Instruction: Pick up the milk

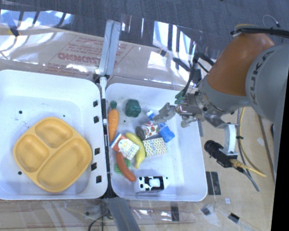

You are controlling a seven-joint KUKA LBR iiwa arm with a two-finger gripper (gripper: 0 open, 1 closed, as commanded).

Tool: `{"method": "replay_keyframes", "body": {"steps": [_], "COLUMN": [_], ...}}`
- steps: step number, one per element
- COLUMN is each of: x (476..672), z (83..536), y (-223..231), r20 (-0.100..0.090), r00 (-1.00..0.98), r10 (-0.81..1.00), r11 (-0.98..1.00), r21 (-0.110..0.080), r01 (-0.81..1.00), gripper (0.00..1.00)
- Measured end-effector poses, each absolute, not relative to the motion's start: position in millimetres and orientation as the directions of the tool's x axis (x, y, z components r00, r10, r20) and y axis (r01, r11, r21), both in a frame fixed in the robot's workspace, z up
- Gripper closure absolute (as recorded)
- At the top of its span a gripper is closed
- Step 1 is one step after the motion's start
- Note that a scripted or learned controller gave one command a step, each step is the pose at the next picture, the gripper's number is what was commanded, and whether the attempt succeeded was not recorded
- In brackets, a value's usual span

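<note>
Milk (151, 183): black-and-white carton lying on its side at about 6 o'clock in the right bin (193, 167), near the front wall.
Gripper (161, 114): above the right bin's 12 o'clock area — fingers spread, nothing between them, well apart from the milk.
Pile: carrot (112, 123), banana (136, 149), blue block (166, 134) mid-bin.
Left bin (3, 122): yellow divided tray (52, 152).

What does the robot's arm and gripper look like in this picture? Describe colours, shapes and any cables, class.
The arm is thick and rounded, with a grey shell and a broad orange band above the wrist. The wrist narrows to a grey metal gripper with two slim silvery fingers. Thin dark cables run beside the wrist, and another loops over the top of the orange band.
</note>
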State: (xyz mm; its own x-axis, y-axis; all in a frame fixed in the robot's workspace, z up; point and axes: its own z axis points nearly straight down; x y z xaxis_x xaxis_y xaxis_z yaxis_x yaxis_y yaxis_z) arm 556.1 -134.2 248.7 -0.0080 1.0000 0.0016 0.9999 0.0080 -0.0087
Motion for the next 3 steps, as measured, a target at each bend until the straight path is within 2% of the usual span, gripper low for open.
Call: {"method": "replay_keyframes", "body": {"steps": [1, 2, 3], "x": [499.4, 474.3, 473.3], "z": [143, 89, 98], "y": [-94, -169, -169], "r20": [0.0, 0.005, 0.007], "r00": [0.152, -0.194, -0.198], "r10": [0.988, 0.981, 0.98], "r11": [-0.152, 0.194, 0.198], "r21": [-0.01, -0.007, -0.011], "r01": [0.988, 0.981, 0.98], "gripper": [0.0, 0.0, 1.0]}}
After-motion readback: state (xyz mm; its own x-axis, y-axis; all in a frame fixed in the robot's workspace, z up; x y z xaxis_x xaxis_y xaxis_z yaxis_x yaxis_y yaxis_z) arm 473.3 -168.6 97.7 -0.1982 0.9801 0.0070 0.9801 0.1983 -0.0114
